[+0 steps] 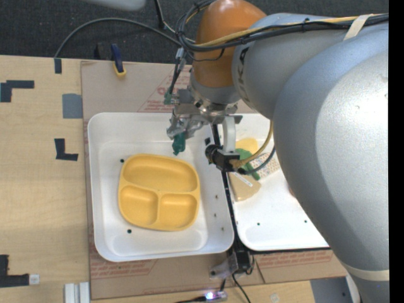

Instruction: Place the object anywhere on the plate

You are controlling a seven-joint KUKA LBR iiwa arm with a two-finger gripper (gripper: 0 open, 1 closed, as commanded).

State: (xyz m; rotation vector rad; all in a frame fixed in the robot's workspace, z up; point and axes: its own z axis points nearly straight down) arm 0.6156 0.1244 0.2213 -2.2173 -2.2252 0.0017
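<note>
The yellow three-compartment plastic plate [159, 191] lies in the left shallow white bin [101, 169]. The two-finger gripper [178, 137] hangs just above the plate's far rim, its teal-tipped fingers [179, 145] close together; whether they pinch anything cannot be told. In the right white bin [278, 232] lie pale yellow objects [245, 185], partly hidden by the grey arm [315, 106] (one carries a small label, unreadable). A blue-and-yellow clamp [117, 60] grips the cardboard's far edge.

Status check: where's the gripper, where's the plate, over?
Gripper above left bin's back edge. Yellow plate in left bin, bare. Pale object in right bin.
</note>
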